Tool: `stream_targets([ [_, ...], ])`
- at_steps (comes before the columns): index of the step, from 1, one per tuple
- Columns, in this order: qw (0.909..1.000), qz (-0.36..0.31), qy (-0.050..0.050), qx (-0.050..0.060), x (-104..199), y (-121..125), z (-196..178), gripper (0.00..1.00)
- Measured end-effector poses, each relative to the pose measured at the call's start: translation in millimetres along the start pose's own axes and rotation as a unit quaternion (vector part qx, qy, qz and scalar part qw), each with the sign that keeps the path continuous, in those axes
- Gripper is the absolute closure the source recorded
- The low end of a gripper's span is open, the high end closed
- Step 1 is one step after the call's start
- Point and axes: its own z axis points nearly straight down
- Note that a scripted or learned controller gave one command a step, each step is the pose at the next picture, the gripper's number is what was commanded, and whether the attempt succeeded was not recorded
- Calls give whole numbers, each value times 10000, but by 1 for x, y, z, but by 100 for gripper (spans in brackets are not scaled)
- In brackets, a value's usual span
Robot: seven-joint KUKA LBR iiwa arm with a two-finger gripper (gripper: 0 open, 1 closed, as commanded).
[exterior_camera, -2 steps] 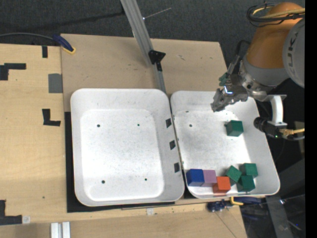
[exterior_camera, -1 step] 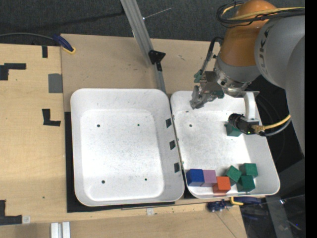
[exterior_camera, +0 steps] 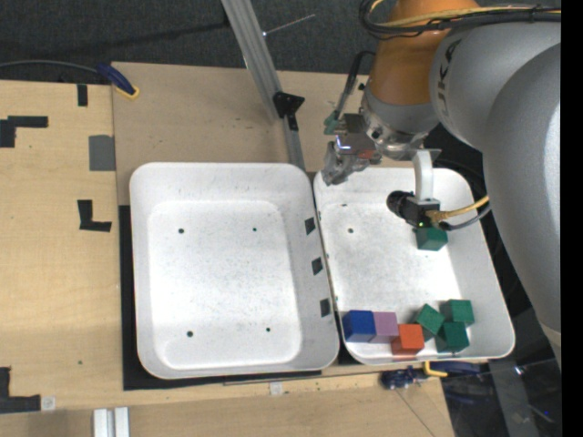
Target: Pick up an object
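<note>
Arm [exterior_camera: 510, 80] links, grey and bulky, reach in across the far right side of the right bin [exterior_camera: 383, 262]. The orange band [exterior_camera: 410, 35] sits high beyond the bin's far edge, and the wrist bends down and leftwards from it. The end effector [exterior_camera: 339, 164] hangs at the right bin's far left corner, over the rim where it meets the left bin [exterior_camera: 146, 244]. From this slant I cannot tell how far open it is. No block is seen held in it, and whether it touches the rim is unclear.

One green block [exterior_camera: 431, 238] lies alone in the right bin's far right part, well apart from the end effector. The others sit along the right bin's near wall. A blue cube [exterior_camera: 359, 324] is at the near left, with a lilac cube [exterior_camera: 385, 323] touching it and an orange cube [exterior_camera: 410, 337] just beside that. Three green blocks [exterior_camera: 453, 335] cluster toward the near right corner. Both bins rest on the tabletop [exterior_camera: 55, 271].
</note>
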Motion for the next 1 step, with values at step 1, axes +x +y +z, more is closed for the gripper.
stream_targets([
  [1,10000,-8,5,-3,59,25,3,100],
])
